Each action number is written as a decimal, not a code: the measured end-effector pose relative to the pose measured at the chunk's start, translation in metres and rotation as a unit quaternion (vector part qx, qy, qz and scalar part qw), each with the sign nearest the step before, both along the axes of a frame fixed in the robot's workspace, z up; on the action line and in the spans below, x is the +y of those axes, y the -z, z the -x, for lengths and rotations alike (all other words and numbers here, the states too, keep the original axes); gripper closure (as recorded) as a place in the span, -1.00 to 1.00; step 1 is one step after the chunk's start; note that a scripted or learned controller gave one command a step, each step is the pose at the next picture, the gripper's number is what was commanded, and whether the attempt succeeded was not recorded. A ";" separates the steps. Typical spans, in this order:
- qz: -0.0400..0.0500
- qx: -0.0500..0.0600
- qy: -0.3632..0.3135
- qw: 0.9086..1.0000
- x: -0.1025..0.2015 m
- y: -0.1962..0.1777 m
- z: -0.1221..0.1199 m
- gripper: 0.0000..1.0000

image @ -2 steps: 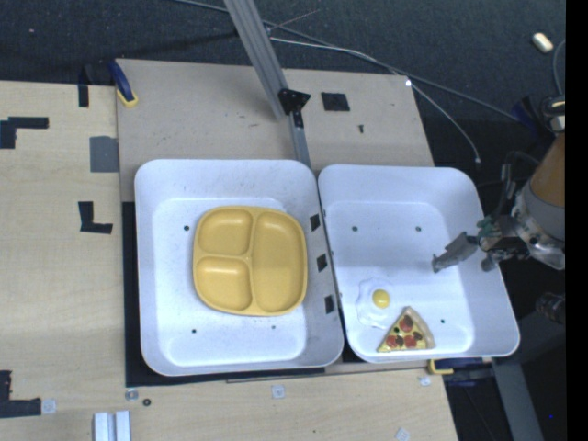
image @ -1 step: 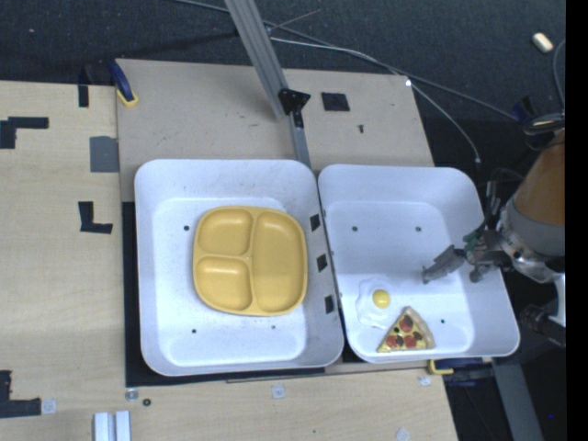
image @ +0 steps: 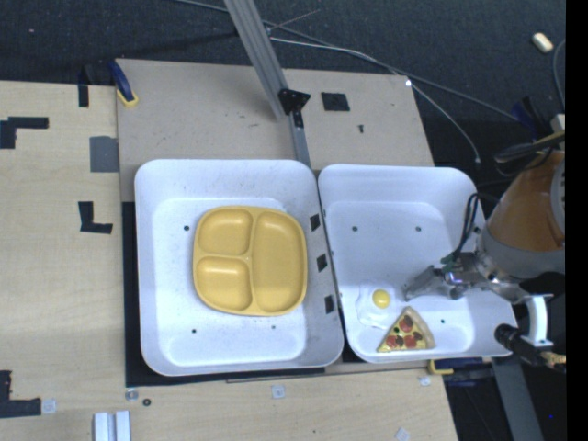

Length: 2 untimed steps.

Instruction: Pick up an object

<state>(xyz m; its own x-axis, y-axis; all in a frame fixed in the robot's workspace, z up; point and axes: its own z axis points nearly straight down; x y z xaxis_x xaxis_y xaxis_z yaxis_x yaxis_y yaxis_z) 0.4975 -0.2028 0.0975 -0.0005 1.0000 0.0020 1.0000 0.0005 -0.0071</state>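
Nearest the camera, along the right bin's [image: 395, 184] front edge, a toy pizza slice [image: 405, 332] lies beside a fried egg [image: 376, 303]. Just behind, the gripper [image: 415, 286] hovers; its opening cannot be told. Left bin [image: 165, 246] holds a yellow divided plate [image: 250, 260].

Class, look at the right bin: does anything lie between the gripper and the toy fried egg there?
Nothing visible does. The gripper sits just right of and slightly above the fried egg, with bare bin floor between. The pizza slice lies below, off that line.

bench: pale wood top [image: 55, 274] | floor: dark blue carpet [image: 413, 16] | cables [image: 441, 99] across floor | light: even
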 end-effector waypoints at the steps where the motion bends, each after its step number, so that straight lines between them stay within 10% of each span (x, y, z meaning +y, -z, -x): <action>1: 0.002 -0.004 0.000 1.000 -0.001 0.011 -0.001 -1.00; 2: 0.002 -0.006 0.000 1.000 0.000 -0.001 -0.002 1.00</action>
<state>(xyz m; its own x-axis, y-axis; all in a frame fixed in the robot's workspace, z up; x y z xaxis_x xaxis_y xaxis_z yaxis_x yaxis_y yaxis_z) 0.4993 -0.2032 0.0984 -0.0005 1.0000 -0.0029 1.0000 0.0005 0.0052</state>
